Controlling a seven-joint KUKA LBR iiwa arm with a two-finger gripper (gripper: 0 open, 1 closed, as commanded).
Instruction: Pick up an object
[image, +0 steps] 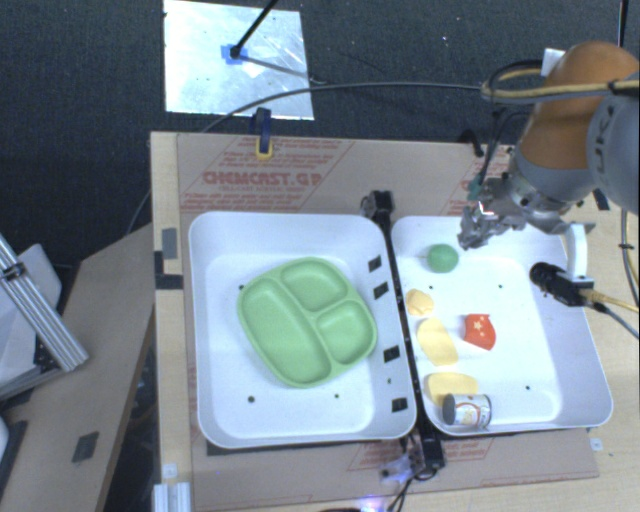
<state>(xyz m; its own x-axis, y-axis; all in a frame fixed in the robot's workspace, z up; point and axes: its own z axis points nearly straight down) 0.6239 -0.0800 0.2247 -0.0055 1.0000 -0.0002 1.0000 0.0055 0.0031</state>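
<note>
Camera view puts your tool at the far edge of the right bin, low and just beside the green ball, a little to its upper right. Whether it touches the ball is too fine to tell, and you cannot tell how the tool is set either, since the wrist hides that part.

Nothing looks lifted yet. All the loose pieces rest on the bin floor: the green ball nearest the tool, three yellow pieces in a line down the bin's left side, the red piece toward the middle, and a small can lying on its side at the near edge. The left bin carries a green divided plate.

By my reading, you are at the approach: the grasp and the lift are both ahead of you.
</note>
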